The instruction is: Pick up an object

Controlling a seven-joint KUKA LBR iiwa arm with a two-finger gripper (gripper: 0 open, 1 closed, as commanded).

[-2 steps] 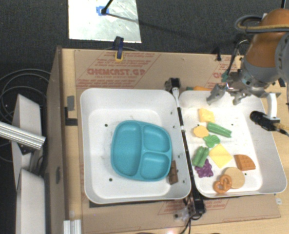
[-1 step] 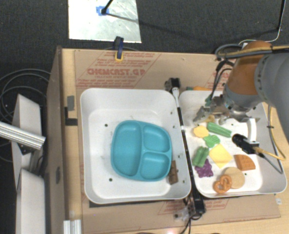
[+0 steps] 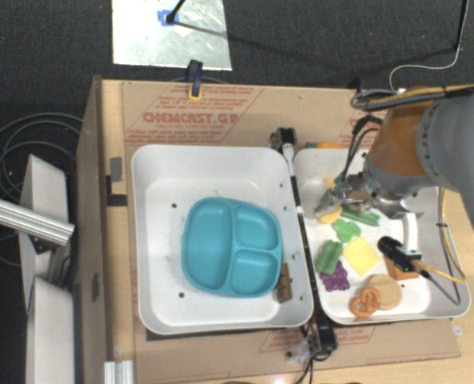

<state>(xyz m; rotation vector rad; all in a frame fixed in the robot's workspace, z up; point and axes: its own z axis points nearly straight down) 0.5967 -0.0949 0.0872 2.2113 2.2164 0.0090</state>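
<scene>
Camera view, near edge first: what lies in the right bin (image 3: 440,306)?

— At its near edge an orange pretzel-shaped piece (image 3: 366,302) touches a tan round piece (image 3: 388,293). Both rest on the bin floor.

And the left bin (image 3: 153,294)?

— A small brown piece (image 3: 284,282) sits against the right wall, close to the near right corner, at the rim of a teal divided plate (image 3: 230,246). The plate lies flat around the middle of the bin.

Farther in on the right?

— A purple bunch of grapes (image 3: 334,277) lies near the left wall, just beyond the pretzel-shaped piece. A yellow block (image 3: 361,256) is beside it toward the bin's middle, and a dark green piece (image 3: 329,254) lies just left of that block. Beyond them come a lighter green piece (image 3: 347,230) and then a long green piece (image 3: 361,214) lying crosswise.

Where is the gripper?

— The gripper (image 3: 334,202) is low over the far left part of the right bin, right beside the long green piece. The grey arm (image 3: 452,146) with its orange band (image 3: 396,146) comes in over the bin's far right corner. Whether the gripper is released, clenched or grasping anything, I cannot tell.

And past the arm?

— A small orange thing (image 3: 330,145) shows at the far edge of the right bin. Both bins sit on a cardboard sheet (image 3: 221,110) with red print. A small blue and yellow clamp (image 3: 195,77) is at its far edge, and a silvery sheet (image 3: 171,21) lies on the dark floor beyond.
</scene>
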